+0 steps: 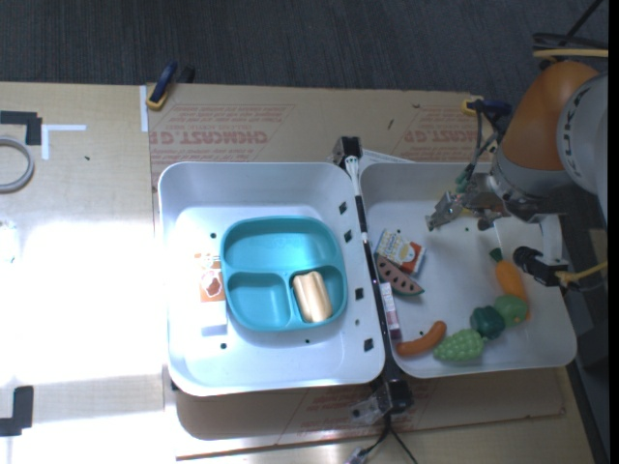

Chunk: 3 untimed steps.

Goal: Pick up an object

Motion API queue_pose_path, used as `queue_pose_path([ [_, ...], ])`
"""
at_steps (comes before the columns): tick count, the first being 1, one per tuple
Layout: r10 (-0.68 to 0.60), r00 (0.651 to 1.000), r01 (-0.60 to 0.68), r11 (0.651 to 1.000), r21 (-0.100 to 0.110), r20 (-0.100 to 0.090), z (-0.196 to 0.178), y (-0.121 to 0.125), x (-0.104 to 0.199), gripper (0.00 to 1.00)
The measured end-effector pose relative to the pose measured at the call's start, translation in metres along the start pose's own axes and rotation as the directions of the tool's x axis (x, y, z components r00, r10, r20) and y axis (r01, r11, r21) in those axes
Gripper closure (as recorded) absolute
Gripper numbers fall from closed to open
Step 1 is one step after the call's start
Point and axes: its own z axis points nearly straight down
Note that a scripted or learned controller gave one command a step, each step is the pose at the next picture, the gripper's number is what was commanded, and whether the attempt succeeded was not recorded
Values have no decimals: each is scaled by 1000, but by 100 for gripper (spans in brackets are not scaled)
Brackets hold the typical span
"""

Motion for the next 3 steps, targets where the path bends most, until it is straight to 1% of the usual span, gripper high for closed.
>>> queue_pose_path([
  [1,-2,1000,2,1000,22,-9,7,-54,-55,0],
  [2,-7,1000,7,1000,17,-16,15,-94,-62,0],
  [3,-2,1000,2,1000,15,-9,5,-94,-65,100],
])
